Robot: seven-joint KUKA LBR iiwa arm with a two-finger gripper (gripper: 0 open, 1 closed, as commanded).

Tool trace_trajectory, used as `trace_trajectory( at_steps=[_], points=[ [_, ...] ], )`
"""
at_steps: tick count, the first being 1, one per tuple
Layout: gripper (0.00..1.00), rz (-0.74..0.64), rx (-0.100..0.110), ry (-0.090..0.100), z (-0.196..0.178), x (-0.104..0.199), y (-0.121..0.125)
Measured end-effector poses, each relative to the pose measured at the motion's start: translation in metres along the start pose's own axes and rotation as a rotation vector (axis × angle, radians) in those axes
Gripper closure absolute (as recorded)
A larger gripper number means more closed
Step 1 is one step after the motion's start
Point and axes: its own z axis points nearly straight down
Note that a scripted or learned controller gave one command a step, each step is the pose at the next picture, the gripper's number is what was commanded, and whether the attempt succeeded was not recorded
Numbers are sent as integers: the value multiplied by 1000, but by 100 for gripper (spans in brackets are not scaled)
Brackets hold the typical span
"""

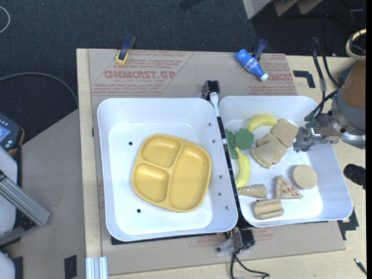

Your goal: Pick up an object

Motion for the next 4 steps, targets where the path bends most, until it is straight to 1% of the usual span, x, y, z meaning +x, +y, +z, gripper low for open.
trace_trajectory(
  at_steps=[1,2,3,4],
  points=[
    [100,-6,0,2,-9,45,30],
    [100,-5,2,2,5,95,52],
    [100,-6,2,4,13,148,78],
    [100,-5,2,4,11,191,96]
  ],
)
